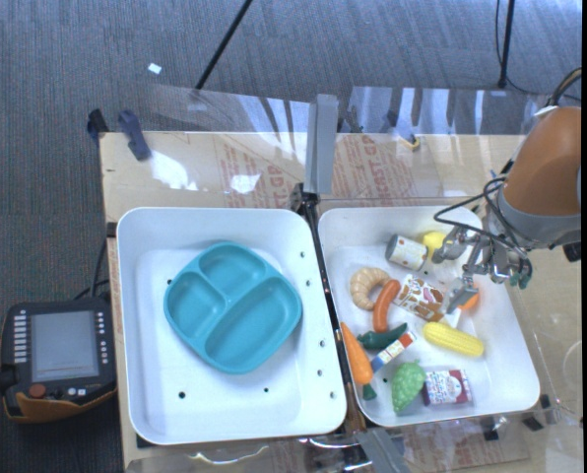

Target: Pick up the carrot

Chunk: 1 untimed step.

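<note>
Orange carrot (358, 357) far from gripper (477, 276), its fingers seemingly spread, nothing held.

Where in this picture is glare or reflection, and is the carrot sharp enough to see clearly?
In the camera view, bright glare sits on the clear panel behind the left bin, with more reflections on the panel behind the right bin. The carrot at the right bin's left edge is slightly soft but clearly readable. The gripper looks mildly blurred.
</note>
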Tool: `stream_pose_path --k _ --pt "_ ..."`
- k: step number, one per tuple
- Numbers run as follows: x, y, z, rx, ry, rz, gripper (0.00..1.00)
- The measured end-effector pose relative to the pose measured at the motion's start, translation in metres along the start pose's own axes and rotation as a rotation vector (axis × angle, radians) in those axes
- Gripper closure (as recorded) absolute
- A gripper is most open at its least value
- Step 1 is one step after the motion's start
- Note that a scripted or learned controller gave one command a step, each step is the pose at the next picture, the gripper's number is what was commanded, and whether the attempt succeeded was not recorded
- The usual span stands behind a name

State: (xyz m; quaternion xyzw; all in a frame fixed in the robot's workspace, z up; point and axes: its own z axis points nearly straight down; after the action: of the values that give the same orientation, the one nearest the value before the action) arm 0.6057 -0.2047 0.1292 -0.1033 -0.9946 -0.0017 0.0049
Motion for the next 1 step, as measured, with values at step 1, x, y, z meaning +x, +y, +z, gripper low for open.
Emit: stream_pose_path --k 1 --pt "0.0427 0.055 0.0225 0.003 -0.012 -0.145 0.0"
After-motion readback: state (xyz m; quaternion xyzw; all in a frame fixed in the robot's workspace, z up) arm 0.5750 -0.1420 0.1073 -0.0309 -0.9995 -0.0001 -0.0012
